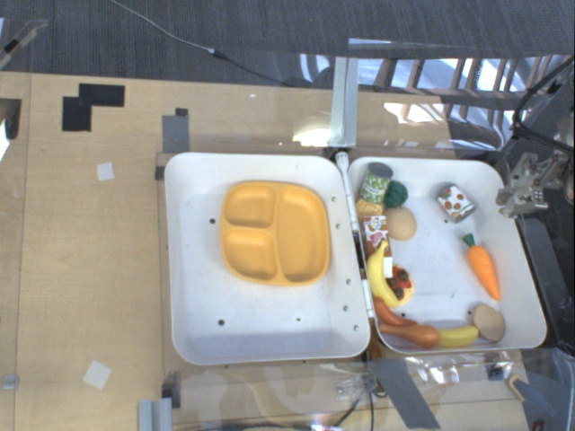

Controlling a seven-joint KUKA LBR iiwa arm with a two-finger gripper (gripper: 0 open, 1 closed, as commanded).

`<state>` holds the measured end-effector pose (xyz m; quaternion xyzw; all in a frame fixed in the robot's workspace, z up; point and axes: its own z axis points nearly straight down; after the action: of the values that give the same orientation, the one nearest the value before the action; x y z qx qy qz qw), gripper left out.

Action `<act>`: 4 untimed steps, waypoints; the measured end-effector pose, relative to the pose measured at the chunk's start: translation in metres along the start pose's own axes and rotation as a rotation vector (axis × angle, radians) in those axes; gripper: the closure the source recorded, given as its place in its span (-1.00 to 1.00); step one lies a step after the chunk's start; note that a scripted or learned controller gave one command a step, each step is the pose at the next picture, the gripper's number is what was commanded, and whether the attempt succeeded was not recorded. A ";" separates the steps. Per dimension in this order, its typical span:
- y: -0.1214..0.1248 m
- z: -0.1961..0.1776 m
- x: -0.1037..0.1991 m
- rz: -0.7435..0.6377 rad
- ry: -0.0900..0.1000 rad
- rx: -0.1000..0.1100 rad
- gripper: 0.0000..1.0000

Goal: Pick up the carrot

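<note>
Bench (81, 312) front edge nearest cam, bare wood w/ a few tape squares. Two white bins side by side behind it.

Left bin (198, 330): yellow divided plate (274, 232) sits in it, nothing on the plate.

Right bin (530, 321): cluttered. Carrot (483, 268) lies flat on bin floor nr the right wall, green top pointing up-frame, tip pointing down toward an egg-like piece (489, 321). Apart from its neighbours; small patterned cube (456, 203) above it, well clear. Along left wall: banana (381, 277), sausage (406, 330), other toy food packed close.

Handling, judged: looks like a toy carrot, prob. light and stiff plastic, smooth skin so could slip. Tapered, so a pinch nr the tip would likely squeeze it out. Best hold approx. at the thick upper third, below the leaves, fingers across the short axis. Room either side for fingers; right wall is near, watch clearance there.

Arm: gripper (526, 191) at the bin's upper right edge, over the rim, not over the carrot. Hardware dark and tangled w/ cables; cannot tell whether pincer is apart or together. Nothing seen held. Carrot untouched, pick not yet done. Needs move down-frame and slightly left, then descend.
</note>
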<state>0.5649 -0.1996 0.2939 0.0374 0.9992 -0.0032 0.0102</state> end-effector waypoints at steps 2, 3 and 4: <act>-0.011 0.172 0.079 -0.333 0.015 -0.008 1.00; -0.009 0.003 0.044 -0.594 0.003 -0.004 1.00; 0.007 0.182 0.046 -0.777 0.019 -0.020 1.00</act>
<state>0.5232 -0.1904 0.1107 -0.3438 0.9390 0.0033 -0.0005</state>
